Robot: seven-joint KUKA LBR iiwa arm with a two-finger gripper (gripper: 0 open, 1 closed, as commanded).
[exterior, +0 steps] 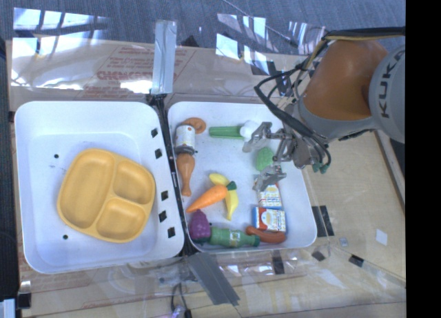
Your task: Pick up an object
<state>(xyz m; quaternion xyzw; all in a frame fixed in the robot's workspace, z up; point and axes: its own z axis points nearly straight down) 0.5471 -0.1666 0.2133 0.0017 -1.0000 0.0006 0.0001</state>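
Observation:
My gripper (263, 157) hangs over the right side of the right bin (296, 203), open, with one fingertip (257, 133) towards the back and the other towards the front. A small green toy (264, 159) lies between the two fingers, and neither one visibly touches it. Close by are a green and white stalk (231, 131), a small carton (270, 214), a carrot (209, 199) and a yellow piece (231, 201).
The right bin also holds a drumstick (186, 173), a small can (185, 137), a purple eggplant (199, 225), a green cucumber (231, 237) and a red piece (266, 235). A yellow divided plate (105, 194) lies in the left bin (41, 130).

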